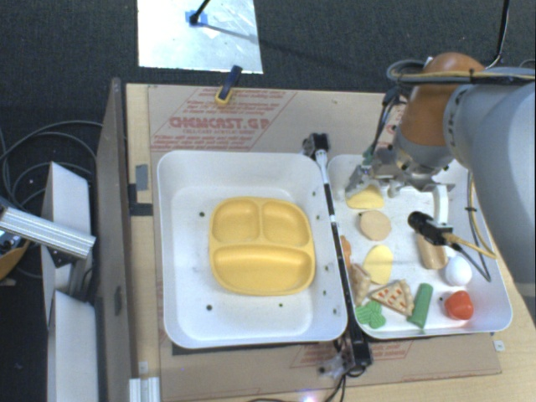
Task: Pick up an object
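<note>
My gripper (374,182) hangs low over the far left corner of the right bin (494,312). Directly under it, at its near side, lies a flat pale yellow piece (366,198). A round tan cookie (375,224) lies just in front of that, and a yellow lemon-shaped piece (378,263) further forward. Along the bin's front lie a pizza slice (394,296), a green broccoli (369,314), a green stick (421,304) and a red tomato (458,305). A white egg (457,270) and a tan block (431,251) lie to the right.
The left bin (180,224) holds a yellow divided plate (261,245). The divider between the bins (332,224) runs close to the left of the gripper. A tan waffle-like piece (360,281) lies against it. The arm's grey body (494,132) overhangs the right bin's far side.
</note>
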You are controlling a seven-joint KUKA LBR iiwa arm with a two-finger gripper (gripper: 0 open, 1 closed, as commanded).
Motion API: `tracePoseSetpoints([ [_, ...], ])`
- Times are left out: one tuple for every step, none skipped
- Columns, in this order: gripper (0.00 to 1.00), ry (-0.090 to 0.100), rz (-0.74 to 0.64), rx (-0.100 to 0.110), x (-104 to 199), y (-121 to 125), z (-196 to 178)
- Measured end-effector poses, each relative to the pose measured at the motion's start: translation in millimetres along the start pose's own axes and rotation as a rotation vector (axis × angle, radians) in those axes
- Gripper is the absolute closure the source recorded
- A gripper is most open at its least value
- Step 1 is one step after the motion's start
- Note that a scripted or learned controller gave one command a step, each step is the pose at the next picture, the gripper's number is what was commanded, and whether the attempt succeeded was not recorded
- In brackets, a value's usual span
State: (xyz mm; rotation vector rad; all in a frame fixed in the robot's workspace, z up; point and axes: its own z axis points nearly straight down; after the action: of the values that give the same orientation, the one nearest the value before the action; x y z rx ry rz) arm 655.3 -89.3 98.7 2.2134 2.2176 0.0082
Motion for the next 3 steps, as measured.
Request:
tracePoseSetpoints([
  [0.00,0.002,0.002,0.010,2.9,-13.6,14.4],
  [1.00,0.003,0.002,0.007,3.1,-12.1,1.8],
  [0.00,0.003,0.002,0.007,3.2,-12.2,2.3],
])
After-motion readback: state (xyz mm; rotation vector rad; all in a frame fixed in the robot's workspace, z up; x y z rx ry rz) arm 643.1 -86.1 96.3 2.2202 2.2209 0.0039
